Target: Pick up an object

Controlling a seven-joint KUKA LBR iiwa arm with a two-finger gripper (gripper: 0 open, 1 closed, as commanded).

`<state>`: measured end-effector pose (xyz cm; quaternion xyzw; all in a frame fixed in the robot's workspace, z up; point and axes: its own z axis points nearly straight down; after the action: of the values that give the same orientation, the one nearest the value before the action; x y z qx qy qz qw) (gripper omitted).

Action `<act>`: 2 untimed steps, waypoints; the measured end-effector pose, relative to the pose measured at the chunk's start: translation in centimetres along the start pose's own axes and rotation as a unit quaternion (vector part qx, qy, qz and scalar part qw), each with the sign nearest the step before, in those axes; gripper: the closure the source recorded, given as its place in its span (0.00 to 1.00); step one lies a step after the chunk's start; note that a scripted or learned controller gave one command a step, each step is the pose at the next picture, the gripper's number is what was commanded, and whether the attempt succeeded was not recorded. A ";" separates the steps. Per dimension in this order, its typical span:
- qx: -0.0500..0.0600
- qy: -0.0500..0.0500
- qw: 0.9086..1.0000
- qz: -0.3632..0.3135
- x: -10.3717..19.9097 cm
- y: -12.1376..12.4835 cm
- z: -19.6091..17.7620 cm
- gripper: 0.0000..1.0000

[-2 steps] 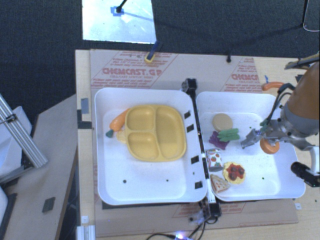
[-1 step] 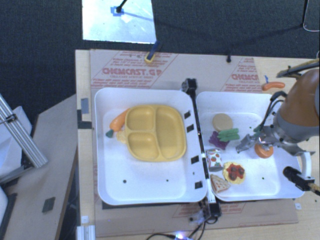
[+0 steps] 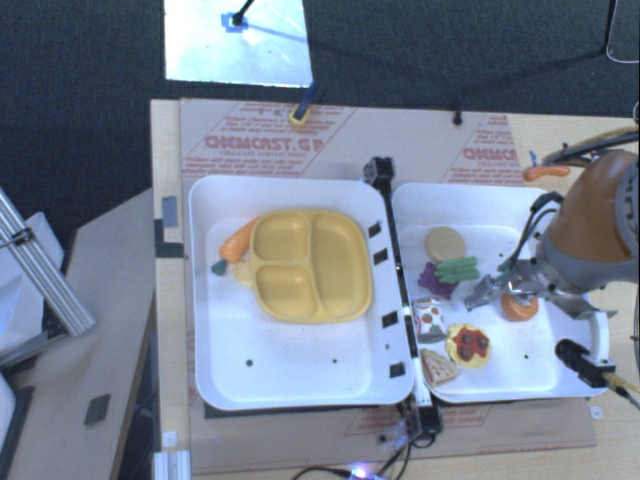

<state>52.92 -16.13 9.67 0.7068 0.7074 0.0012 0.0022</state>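
Surface carries two white bins: the left bin (image 3: pixel 215 368) holds a yellow divided tray (image 3: pixel 310 266) and a toy carrot (image 3: pixel 236 241); the right bin (image 3: pixel 540 373) holds the small toy foods. The arm (image 3: pixel 600 223) hangs low over the right bin in the approach step, its jaws near an orange round piece (image 3: pixel 519 308); I cannot tell how the jaws stand. In my judgement nothing is gripped yet, so the next move calls for settling squarely over that piece before closing.

I am looking down on two bins sitting side by side on the bench. In the left bin (image 3: pixel 230 368) a tray with sections (image 3: pixel 308 265) is lying, and a toy carrot (image 3: pixel 235 241) is touching its left edge. In the right bin (image 3: pixel 520 373) the toys are crowding the left part: a round bun (image 3: pixel 445 243) at the back, a bean pod (image 3: pixel 457 266) just in front of it, then a small carton (image 3: pixel 429 319), a pizza (image 3: pixel 469 345) to its right, and a sandwich piece (image 3: pixel 437 367) nearest me. The gripper (image 3: pixel 500 290) is hanging over the middle of the right bin.
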 end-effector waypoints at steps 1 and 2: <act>0.000 0.000 1.000 0.000 0.0 0.0 -0.9 1.00; -0.001 0.000 1.000 -0.002 1.0 -0.1 -6.3 1.00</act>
<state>52.83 -15.12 15.97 0.7055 0.7087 0.0018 0.0027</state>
